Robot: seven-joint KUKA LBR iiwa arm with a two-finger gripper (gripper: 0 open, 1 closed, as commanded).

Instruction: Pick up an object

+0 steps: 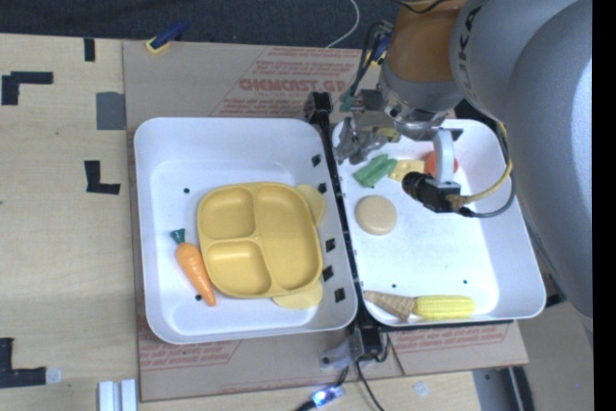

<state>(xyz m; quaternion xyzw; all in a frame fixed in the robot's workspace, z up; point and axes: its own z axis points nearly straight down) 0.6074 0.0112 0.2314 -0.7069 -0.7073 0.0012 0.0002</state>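
The green object [373, 171] lies at the far end of the right bin [500, 294], just under the pincer [361, 141], whose state we cannot tell, so we judge the approach step underway, with a clean closing descent needed next.

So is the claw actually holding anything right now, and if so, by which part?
It cannot be told. The claw is low in the right bin, right at the green piece, but the view does not show anything gripped.
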